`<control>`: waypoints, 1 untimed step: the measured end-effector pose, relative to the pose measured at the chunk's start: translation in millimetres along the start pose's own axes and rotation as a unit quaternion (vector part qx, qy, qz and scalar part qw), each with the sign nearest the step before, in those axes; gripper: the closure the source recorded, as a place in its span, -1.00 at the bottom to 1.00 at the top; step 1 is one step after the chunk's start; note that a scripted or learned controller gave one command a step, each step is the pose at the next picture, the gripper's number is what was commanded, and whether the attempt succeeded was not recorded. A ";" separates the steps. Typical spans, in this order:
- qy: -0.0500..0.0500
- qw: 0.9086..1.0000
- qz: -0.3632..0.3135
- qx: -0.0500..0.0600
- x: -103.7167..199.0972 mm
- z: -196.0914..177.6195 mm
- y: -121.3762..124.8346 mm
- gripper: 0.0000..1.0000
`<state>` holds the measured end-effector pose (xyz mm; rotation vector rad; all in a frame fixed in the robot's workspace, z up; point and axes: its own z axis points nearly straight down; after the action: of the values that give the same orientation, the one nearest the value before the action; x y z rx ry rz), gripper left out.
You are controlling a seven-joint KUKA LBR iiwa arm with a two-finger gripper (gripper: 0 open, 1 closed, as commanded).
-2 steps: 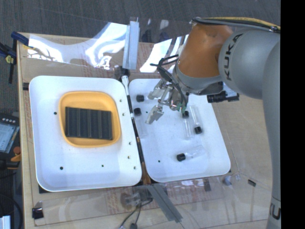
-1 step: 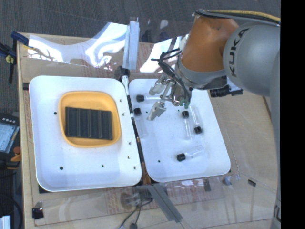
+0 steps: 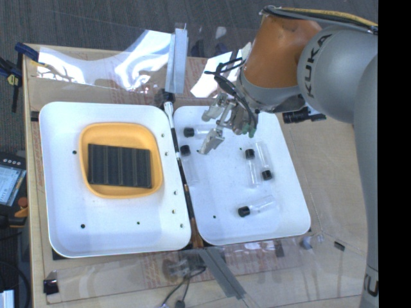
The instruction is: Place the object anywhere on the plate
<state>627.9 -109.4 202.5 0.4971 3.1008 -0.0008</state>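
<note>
Several small clear vials with black caps lie in the right bin (image 3: 289, 197): two by its left wall (image 3: 189, 132) (image 3: 185, 150), two near the middle right (image 3: 249, 153) (image 3: 266, 174) and one toward the front (image 3: 243, 212). The yellow plate (image 3: 95, 135) sits in the left bin (image 3: 58, 204) and carries a dark ribbed insert (image 3: 120, 165). My gripper (image 3: 210, 128) hangs over the back of the right bin, just right of the two left vials. Its fingers are spread open with nothing between them.
A metal divider bar (image 3: 174, 59) and crumpled clear plastic (image 3: 138, 59) lie behind the bins. The large grey and orange arm (image 3: 289, 50) covers the back right corner. The bins' inner walls meet at the centre (image 3: 183, 178).
</note>
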 end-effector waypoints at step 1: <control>-0.001 1.000 0.021 0.000 -36.1 -34.8 -34.4 -1.00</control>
<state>651.3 -153.3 237.3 0.5625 3.0885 -0.0021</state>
